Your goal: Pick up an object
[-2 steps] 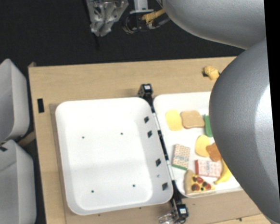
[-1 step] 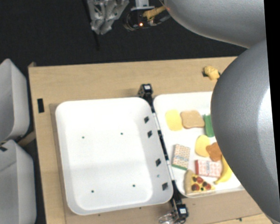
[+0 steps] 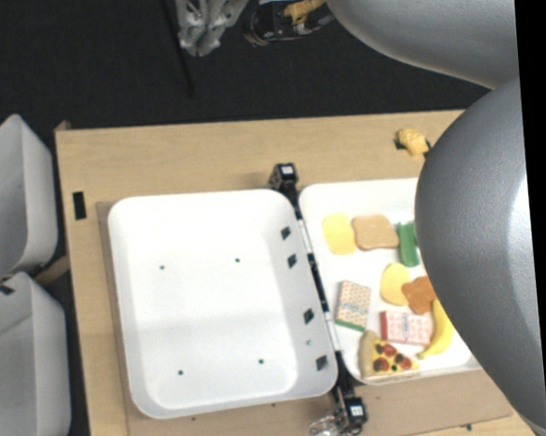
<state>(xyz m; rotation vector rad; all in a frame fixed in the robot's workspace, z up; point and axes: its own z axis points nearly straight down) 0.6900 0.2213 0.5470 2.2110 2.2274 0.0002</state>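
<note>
From my console I read the task as not yet begun in any way I can confirm: every toy food piece I can see lies in the right bin [image 3: 347, 200], and nothing is lifted clear of it. The left bin [image 3: 204, 298] has only its white floor. The grasp, the lift and the carry all remain.

I'll take the slice of bread [image 3: 375, 232] as my landmark. Just left of it, touching or nearly so, sits a yellow round piece [image 3: 338, 234]. A green piece [image 3: 408, 243] stands just right of it. Below the bread lie a yellow wedge [image 3: 394, 285] and a brown cookie-like piece [image 3: 417, 294], and below-left a patterned square packet [image 3: 353, 304]. Further below come a red-and-white carton [image 3: 404, 326], a banana [image 3: 439, 334] and a pizza slice [image 3: 385, 356] at the near wall.

The arm [image 3: 488, 261] bulks over everything right of the bread, covering that side of the bin, so I cannot tell whether the hand is released or clenched, nor how the objects lie relative to it. On the surface [image 3: 249, 153], above-right of the bread, rests a small yellow toy [image 3: 412, 140], outside both bins.
</note>
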